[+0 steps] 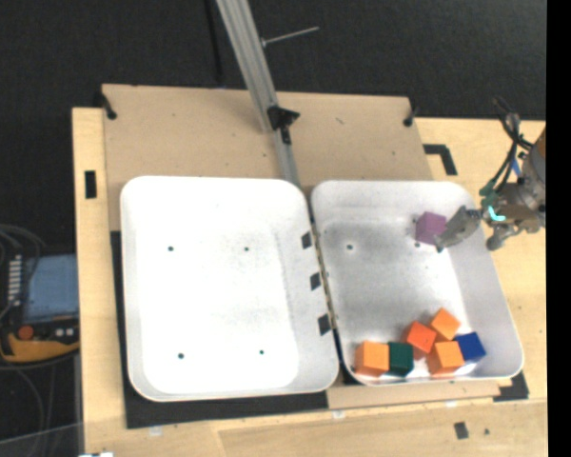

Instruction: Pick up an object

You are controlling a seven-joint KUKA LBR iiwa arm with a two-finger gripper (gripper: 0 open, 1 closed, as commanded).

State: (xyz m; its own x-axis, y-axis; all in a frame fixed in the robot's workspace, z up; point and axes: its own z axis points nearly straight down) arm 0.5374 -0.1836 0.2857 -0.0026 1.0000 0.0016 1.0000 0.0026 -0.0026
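Just left of the tool (476, 228), purple block (430, 225) (touching one finger), tool spread, gripping nothing.

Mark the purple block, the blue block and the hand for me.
purple block (430, 225): camera view, its top face.
blue block (471, 347): camera view, its top face.
hand (468, 229): camera view, midway between its fingertips.

My table (219, 141) is pale wood with black corner brackets, and a black mat shows under the bins' front edges. Floor (95, 27) around it is dark, near black. A grey metal rail (252, 55) slants in from the top and ends at a black clamp (283, 118) at the table's back. Off the left edge: loose cables (0, 246), a blue box (52, 287), and something orange and black (40, 341) just below it. Light is even, no hard shadows.
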